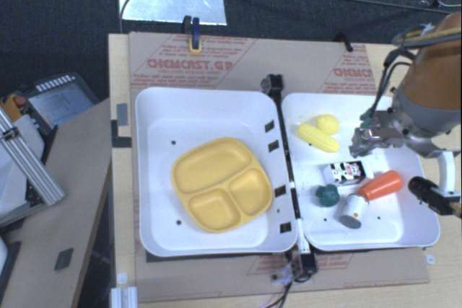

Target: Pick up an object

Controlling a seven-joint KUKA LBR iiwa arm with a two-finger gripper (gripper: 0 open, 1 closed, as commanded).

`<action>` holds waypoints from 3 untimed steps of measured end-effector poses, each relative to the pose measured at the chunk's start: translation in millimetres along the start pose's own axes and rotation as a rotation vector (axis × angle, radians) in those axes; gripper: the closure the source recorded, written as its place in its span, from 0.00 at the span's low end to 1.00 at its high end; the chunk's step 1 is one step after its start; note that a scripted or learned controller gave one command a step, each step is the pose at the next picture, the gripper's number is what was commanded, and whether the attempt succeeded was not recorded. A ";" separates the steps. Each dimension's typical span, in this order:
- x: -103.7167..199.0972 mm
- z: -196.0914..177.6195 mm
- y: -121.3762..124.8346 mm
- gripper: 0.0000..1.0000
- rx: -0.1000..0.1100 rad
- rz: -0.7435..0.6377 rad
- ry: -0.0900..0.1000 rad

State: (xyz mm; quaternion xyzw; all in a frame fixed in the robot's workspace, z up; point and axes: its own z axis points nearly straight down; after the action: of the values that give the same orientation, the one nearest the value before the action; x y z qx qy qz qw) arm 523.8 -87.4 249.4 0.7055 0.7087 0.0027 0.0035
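— Where are you?
— My gripper (363, 141) hovers just above the black-and-white box (346, 172); it's the approach step. I can't tell how the jaws stand.
— Next?
— Descend squarely over that box, beside the carrot (379, 185).

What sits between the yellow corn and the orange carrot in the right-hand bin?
In the camera view, a small black-and-white box lies between the corn and the carrot, on the white bin floor.

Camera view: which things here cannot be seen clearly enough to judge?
- Gripper: its fingers are blurred and small in the camera view, so their state is unclear.
- Black-and-white object: too small to identify.
- Arm: cut off by the right edge.
- Grey cylinder: its contact with the orange carrot is unclear.
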 end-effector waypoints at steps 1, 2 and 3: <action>-0.2 -5.6 1.0 1.00 0.006 0.000 0.001; 41.5 3.5 20.8 1.00 0.006 -0.004 0.002; 88.8 15.9 31.2 1.00 0.008 -0.005 0.003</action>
State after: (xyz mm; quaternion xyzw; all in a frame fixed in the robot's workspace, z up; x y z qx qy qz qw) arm 554.8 1.5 233.7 0.7039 0.7103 0.0009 -0.0002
